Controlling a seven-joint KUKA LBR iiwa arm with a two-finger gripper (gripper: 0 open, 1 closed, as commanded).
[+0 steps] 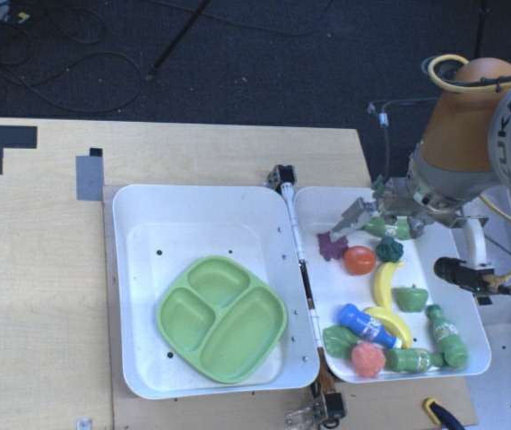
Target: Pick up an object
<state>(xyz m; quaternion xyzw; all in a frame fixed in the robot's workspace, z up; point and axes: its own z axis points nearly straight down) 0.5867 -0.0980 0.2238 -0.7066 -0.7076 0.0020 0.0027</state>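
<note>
The right bin (pixel 314 213) holds several toy foods: a purple piece (pixel 332 246), a red tomato (pixel 359 260), a dark green broccoli (pixel 388 249), a yellow banana (pixel 383 285), a green pepper (pixel 411 298), a blue bottle (pixel 366 323), a green bottle (pixel 446 336) and a pink strawberry (pixel 368 358). My gripper (pixel 358 218) hangs low over the far part of this bin, just above the purple piece and the tomato. A light green item (pixel 392 229) lies partly hidden under the wrist.
The left bin (pixel 139 240) carries a green divided plate (pixel 222 318). A clamp (pixel 281 177) sits at the far end of the rim between the bins. The arm's orange band (pixel 466 119) rises at the right. A black part (pixel 462 274) juts over the right bin's edge.
</note>
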